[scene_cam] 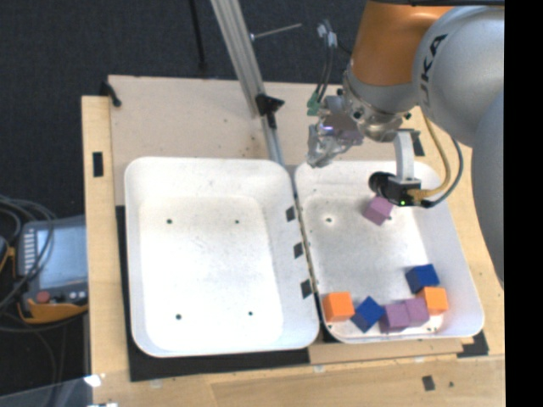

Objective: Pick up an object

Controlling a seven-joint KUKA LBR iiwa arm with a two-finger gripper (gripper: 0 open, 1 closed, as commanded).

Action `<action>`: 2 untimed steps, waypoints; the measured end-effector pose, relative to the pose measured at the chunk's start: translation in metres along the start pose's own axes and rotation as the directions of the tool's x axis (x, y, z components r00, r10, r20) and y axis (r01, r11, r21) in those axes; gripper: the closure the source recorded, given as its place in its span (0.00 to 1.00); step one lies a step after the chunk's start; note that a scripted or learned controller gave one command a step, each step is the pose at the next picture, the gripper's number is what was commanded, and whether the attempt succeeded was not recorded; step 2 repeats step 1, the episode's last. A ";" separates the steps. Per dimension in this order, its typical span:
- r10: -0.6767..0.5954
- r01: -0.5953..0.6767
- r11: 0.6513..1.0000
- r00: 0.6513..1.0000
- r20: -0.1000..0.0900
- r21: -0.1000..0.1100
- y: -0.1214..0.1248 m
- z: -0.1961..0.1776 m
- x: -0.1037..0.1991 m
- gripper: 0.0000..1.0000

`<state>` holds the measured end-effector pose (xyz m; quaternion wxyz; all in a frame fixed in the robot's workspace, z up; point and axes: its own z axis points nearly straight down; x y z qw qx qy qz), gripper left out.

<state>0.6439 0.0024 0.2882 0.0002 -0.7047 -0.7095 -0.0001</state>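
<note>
Two white bins sit side by side on the bench: the left bin and the right bin. The grey arm, with its orange band, reaches in from the right and hangs over the far edge of the right bin. The gripper is at that bin's far left corner, close to the divide between the bins; whether it is wide or narrow I cannot tell, since it blurs against the white rim, and no block can be seen in it.

A purple block lies alone in the upper middle of the right bin, tilted, just beside a black fitting on the arm's cable. It is well apart from the gripper.

The other blocks crowd the near edge of the right bin. An orange block is at the near left corner, with a blue block touching it on the right. Next comes a purple pair, then a second orange block with another blue block just beyond it.

A slanted metal rail rises from between the bins at the far side.
</note>
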 end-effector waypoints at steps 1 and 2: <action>0.000 0.000 1.000 1.000 0.000 0.001 -0.023 0.003 0.048 1.00; 0.000 0.000 1.000 1.000 0.000 0.001 -0.023 0.003 0.048 1.00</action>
